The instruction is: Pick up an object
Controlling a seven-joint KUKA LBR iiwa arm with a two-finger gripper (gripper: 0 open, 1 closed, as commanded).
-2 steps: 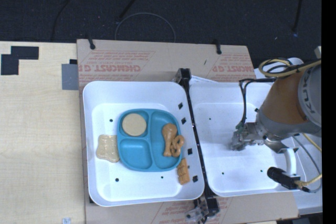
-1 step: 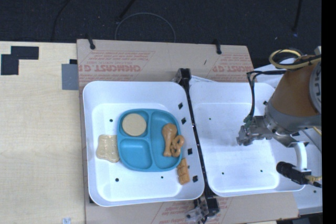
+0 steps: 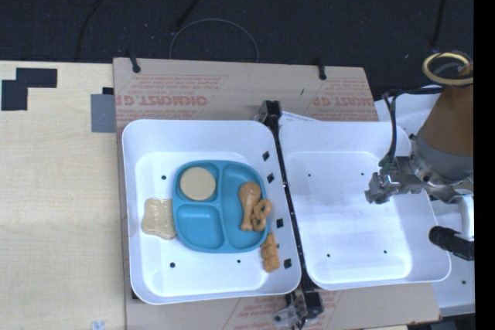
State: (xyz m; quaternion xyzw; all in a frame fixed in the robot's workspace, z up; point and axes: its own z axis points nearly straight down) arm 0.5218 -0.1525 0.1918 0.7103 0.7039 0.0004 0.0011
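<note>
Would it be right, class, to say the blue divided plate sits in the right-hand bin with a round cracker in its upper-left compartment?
Not quite. The camera view shows the blue divided plate in the left-hand bin, not the right-hand one. The rest holds: a round cracker lies in the plate's upper-left compartment.

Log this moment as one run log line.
gripper: over right bin, holding nothing seen | blue tray: left bin, untouched | pick: not yet done
</note>
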